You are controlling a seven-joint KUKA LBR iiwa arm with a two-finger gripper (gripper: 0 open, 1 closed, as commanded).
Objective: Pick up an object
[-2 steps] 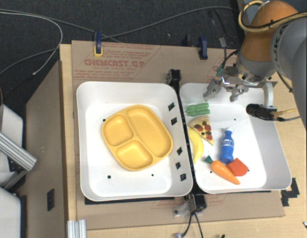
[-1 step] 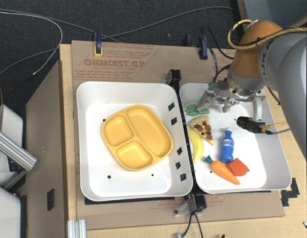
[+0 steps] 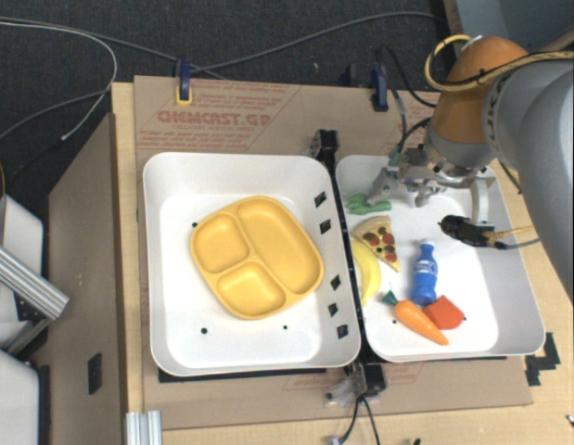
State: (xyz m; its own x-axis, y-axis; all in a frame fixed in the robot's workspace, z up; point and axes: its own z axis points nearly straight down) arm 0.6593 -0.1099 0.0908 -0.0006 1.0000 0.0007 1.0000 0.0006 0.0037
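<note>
Camera view has my gripper point(image 3: 412, 185) low at the right bin's point(image 3: 509, 327) far end, fingers spread over a green piece point(image 3: 367, 203) — nothing pinched — so I'm lined up there, with pizza slice point(image 3: 379, 242), bottle point(image 3: 425, 273) and carrot point(image 3: 418, 320) nearer.

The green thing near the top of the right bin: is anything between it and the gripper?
Nothing visible. The gripper hangs at the right bin's far end, with the green thing just to its left. The pizza slice, bottle and carrot lie nearer the camera, out of that gap.
</note>
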